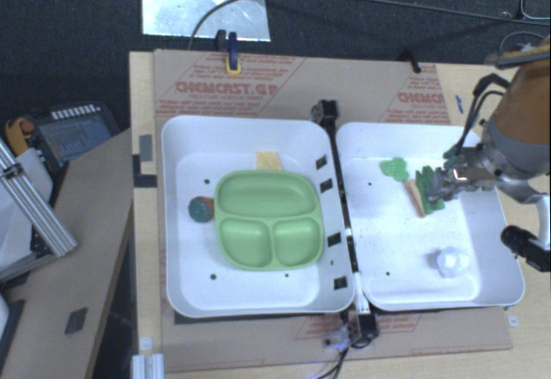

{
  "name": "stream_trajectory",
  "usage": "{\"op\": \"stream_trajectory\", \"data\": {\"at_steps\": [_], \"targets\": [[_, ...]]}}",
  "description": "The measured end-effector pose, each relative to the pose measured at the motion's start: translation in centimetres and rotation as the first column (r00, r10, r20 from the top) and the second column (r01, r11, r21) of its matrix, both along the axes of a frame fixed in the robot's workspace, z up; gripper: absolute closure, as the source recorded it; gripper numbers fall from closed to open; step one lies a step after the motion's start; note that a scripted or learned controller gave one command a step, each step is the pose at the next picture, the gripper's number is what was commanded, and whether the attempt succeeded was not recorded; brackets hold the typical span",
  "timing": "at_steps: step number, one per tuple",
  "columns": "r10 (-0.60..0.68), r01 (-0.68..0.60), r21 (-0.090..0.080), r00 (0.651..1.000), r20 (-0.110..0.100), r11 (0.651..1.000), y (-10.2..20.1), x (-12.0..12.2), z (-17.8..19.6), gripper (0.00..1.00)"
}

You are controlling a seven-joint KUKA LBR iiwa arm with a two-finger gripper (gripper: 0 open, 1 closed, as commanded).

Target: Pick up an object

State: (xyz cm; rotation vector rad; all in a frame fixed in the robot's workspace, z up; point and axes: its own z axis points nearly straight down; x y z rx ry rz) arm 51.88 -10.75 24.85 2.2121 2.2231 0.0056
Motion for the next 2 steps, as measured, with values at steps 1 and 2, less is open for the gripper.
{"op": "stream_trajectory", "data": {"at_steps": [1, 2], "targets": [[0.004, -0.004, 0.003, 1.0, -0.004, 1.0, 5.3, 1.0, -0.7, 1.0], [0.005, -0.005, 0.004, 1.0, -0.006, 1.0, 11.0, 0.7, -2.1, 1.0]]}}
